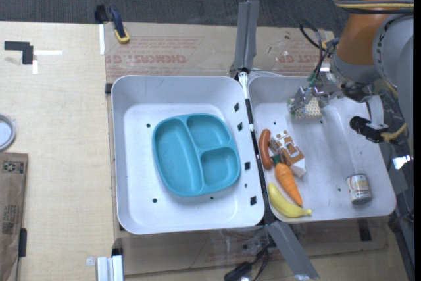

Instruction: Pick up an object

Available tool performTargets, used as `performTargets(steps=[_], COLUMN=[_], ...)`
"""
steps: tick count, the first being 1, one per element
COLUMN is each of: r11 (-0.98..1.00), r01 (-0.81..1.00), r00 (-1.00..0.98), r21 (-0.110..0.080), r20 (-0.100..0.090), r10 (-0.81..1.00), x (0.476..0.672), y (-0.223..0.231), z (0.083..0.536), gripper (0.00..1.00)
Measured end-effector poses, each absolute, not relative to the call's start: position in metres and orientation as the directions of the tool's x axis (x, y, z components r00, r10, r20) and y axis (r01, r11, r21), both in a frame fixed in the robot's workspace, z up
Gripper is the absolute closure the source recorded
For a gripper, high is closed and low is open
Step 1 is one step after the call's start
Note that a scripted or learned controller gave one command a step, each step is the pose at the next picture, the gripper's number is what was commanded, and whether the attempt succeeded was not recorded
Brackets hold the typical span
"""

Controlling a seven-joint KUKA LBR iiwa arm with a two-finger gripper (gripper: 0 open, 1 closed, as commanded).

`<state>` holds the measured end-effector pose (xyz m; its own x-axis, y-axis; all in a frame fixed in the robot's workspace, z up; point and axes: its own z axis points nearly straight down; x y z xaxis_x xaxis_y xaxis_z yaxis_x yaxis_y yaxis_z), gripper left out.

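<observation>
While no single object is named for picking, we see the candidates gathered in the right bin (335,135), at centre right of the frame. Along that bin's left side we find a red sausage (264,145) lying lengthwise, with a small brown-and-white block (288,149) just beside it. Below these lies an orange carrot (288,183), its green top near the block, and a yellow banana (287,203) curves along the bin's lower left corner, touching the carrot's tip. A small metal can (358,188) lies well apart from them, near the bin's lower right corner.

Toward the upper part of the same bin we see the gripper (308,102), low over a pale speckled thing (308,110); we cannot tell how its jaws stand or whether it grips anything. The grey arm (388,43) with its orange band enters from the upper right.

Left of this bin, the other white bin (131,141) holds a blue divided plate (196,154). At the upper left of the bench we note a blue-and-yellow clamp (117,23)
</observation>
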<state>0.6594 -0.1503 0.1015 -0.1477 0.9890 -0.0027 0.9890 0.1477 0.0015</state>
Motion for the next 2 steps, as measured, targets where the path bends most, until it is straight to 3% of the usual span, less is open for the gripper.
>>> performTargets(steps=[1, 2], r11=[0.184, 0.18], r01=[0.983, 0.984], r00=[-0.184, -0.18], r21=[0.0, 0.0], r20=[-0.001, -0.001], r10=[0.983, 0.984], x=[0.659, 0.654], y=[-0.075, -0.074], z=[0.226, 0.245], gripper=[1.0, 1.0])
